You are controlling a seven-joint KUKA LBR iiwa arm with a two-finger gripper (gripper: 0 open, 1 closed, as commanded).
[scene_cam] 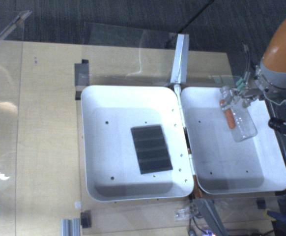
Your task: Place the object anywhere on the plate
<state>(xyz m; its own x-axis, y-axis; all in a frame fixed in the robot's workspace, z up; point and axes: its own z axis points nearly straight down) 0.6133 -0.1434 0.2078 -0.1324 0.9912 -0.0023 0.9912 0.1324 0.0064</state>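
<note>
Two shallow white bins sit side by side on the table [44, 146]. The left bin [96, 132] holds a dark, ribbed rectangular plate [151, 149] lying flat near its centre. The right bin [261, 171] holds the object, a clear plastic bottle [240, 123] with an orange-red part [229, 118] showing along its left side.

Task status: judged from the present layout, the placement is not yet done. The bottle is in the upper right of the frame, in the upper part of the right bin, well apart from the plate and separated from it by the walls where the bins meet. What remains is to carry the bottle across to the left bin and set it on the plate.

Object orientation: the bottle appears to lie tilted, with its long axis running from upper left to lower right in the frame. The narrower end points toward the upper left, near the gripper; the broader, rounded end points toward the lower right.

Gripper status: the gripper [239, 90] is at the upper end of the bottle, below the arm's orange band [283, 45]. Whether it is wide, narrow or clamped on the bottle cannot be told; the contact area is too small and cluttered to resolve.
</note>
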